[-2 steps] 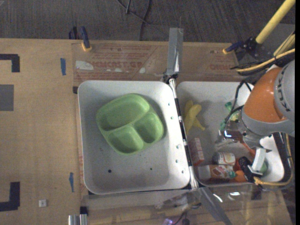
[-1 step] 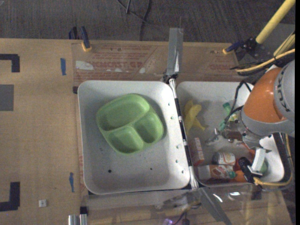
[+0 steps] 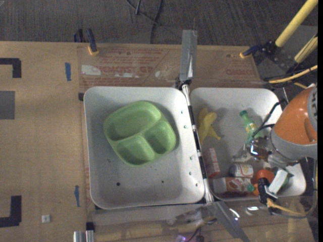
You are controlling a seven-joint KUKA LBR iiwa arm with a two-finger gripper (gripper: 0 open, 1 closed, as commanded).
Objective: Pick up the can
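A small can with a pale yellow label lies on its side near the front of the right bin. Just in front of it, against the bin's front wall, lies a longer cylindrical container with a red and orange label. My gripper hangs over the right bin, just above and to the right of the small can, below the arm's orange band. The arm hides the bin's right side.
In the right bin lie a yellow banana, a green bottle, a small red and white box and an orange round thing. The left bin holds a green divided plate.
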